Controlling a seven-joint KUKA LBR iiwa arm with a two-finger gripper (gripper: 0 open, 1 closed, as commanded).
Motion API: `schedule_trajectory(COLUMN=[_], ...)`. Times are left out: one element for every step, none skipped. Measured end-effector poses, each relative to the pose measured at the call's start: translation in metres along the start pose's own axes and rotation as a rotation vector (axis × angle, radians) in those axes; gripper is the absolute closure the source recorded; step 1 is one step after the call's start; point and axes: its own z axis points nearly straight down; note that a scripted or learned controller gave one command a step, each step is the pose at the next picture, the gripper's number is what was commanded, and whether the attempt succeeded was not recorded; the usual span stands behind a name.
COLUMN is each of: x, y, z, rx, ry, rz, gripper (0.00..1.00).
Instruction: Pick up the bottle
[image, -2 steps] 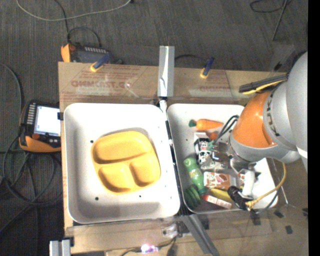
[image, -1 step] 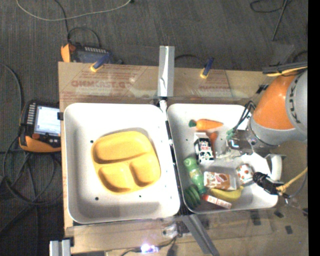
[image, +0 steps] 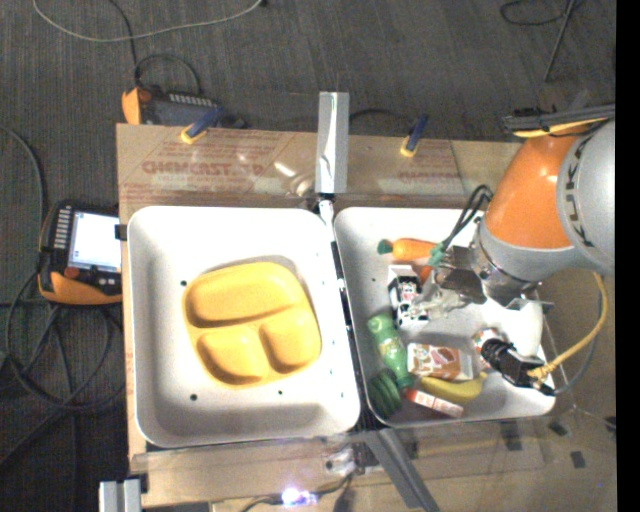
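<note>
The bottle (image: 388, 344) is green and lies along the left wall of the right bin (image: 352, 300), about halfway down. My gripper (image: 411, 301) hangs low inside that bin, just above and to the right of the bottle's upper end. The grey arm with its orange band (image: 540, 190) reaches in from the right and hides the bin's upper right part. Nothing is visibly held in the gripper.
Around the bottle lie a carrot (image: 411, 247), a second green item (image: 385, 389), a banana (image: 450, 387) and a printed packet (image: 438, 361). The left bin (image: 150, 260) holds a yellow divided tray (image: 254, 322). A black cable end (image: 497, 354) hangs near the arm.
</note>
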Motion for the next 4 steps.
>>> schedule_trajectory(x=[0.000, 0.072, 0.057, 0.054], y=[0.000, -0.027, 0.028, -0.037], z=[0.000, 0.028, 0.029, 0.030], rx=[0.000, 0.001, 0.000, 0.002], ry=[0.000, 0.000, -0.002, -0.001], rz=[0.000, -0.078, -0.049, 0.005], gripper=[0.00, 0.00, 0.00, 0.00])
